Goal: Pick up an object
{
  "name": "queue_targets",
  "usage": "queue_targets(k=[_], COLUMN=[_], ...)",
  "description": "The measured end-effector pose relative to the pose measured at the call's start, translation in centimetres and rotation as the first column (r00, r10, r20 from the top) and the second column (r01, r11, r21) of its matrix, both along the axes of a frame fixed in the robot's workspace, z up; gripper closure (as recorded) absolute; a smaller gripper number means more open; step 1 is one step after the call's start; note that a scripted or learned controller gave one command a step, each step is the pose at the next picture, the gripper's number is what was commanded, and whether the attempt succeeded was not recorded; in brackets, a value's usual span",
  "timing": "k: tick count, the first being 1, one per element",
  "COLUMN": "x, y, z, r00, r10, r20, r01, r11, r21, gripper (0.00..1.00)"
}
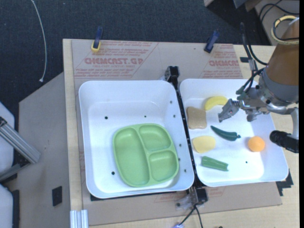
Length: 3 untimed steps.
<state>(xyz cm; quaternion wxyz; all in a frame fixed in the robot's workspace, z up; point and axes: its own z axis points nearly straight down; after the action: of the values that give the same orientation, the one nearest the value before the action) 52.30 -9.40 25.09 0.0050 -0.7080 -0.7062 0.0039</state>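
A cardboard-covered bench [142, 56] over dark carpet carries two shallow white plastic bins side by side. In the left bin [95, 99] you see a pale green three-compartment plastic tray [145, 153]. The right bin [270, 170] holds the candidates: a yellow banana-shaped toy [216, 101] near the far wall, a tan bread-like slab [196, 118] against the dividing edge, a dark green pepper-shaped toy [226, 133] in the middle, a pale yellow rounded piece [204, 144], a light green bean-like piece [214, 164] near the front, and a small orange ball [256, 144] on the right.

Your grey two-finger gripper [228, 112] hangs over the right bin between the banana toy and the dark pepper; its fingers appear spread, with nothing between them. This looks like the approach step: nothing is lifted yet. The next move likely calls for settling on one target, the pepper being nearest, then lining up over it and descending.

Room is fair around the pepper and ball. The bread slab and yellow piece sit close to the bin's wall, leaving you little finger clearance there.
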Motion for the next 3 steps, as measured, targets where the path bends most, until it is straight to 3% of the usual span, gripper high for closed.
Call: queue_targets(k=[1,3], x=[0.2,0.6], y=[0.0,0.3], z=[0.6,-8.6], r00=[1.000,1.000], r10=[0.003,0.001], r20=[0.013,0.006], r01=[-0.003,-0.001], r11=[1.000,1.000], r21=[-0.001,0.000], gripper=[0.00,0.00])
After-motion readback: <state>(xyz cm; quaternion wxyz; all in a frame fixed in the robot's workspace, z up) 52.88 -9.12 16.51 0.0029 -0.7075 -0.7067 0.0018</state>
